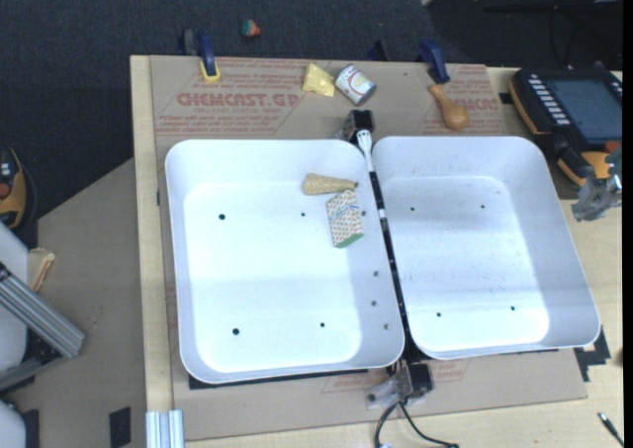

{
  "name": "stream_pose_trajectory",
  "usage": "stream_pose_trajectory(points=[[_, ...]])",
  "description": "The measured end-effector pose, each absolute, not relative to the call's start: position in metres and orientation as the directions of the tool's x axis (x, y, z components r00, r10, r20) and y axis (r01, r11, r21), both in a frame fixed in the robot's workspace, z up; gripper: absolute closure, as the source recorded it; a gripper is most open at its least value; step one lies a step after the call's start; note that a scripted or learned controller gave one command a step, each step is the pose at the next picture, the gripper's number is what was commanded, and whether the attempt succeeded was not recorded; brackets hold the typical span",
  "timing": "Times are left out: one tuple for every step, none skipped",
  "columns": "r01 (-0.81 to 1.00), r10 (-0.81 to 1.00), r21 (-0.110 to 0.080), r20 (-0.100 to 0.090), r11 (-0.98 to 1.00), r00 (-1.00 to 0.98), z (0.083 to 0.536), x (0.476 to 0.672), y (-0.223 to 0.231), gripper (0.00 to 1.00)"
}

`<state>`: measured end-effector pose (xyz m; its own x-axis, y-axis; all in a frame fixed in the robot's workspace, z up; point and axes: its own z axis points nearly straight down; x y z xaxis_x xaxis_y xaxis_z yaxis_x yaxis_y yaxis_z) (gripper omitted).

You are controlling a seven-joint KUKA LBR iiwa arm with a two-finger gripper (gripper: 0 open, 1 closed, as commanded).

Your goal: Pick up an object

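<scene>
Looking down from the camera view, two white bins sit side by side on a brown worktop (247, 100). The left bin (198, 238) has two things near its top right corner. One is a tan, cone-like piece (328, 184) lying flat, with its long side going left to right and its thin end pointing right. Just below it, touching or almost touching, is a small green and white patterned packet (344, 218); its long side runs up and down. What the packet really is stays hard to make out. Both things lie close to the wall between the bins, with lots of open white floor to their left and below them. The right bin (554, 238) has bare floor. Behind the bins, on the worktop, rest a yellow chunk (318, 81), a small silver can-like thing (355, 84), and a wooden spoon-like piece (450, 110). The gripper's state cannot be told.
</scene>
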<state>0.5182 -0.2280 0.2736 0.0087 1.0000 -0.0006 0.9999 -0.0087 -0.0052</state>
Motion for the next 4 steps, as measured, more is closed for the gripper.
stream_pose_trajectory(points=[[1.000, 1.000, 0.022, -0.009, 0.001, -0.001, 0.534, 0.486, -0.214, 1.00], [1.000, 1.000, -0.013, 0.005, 0.001, -0.001, 0.296, 0.567, -0.222, 1.00], [1.000, 1.000, 0.009, -0.005, -0.002, 0.002, 0.374, 0.528, -0.225, 1.00], [1.000, 1.000, -0.013, 0.007, 0.008, -0.008, 0.233, 0.561, -0.145, 1.00]])
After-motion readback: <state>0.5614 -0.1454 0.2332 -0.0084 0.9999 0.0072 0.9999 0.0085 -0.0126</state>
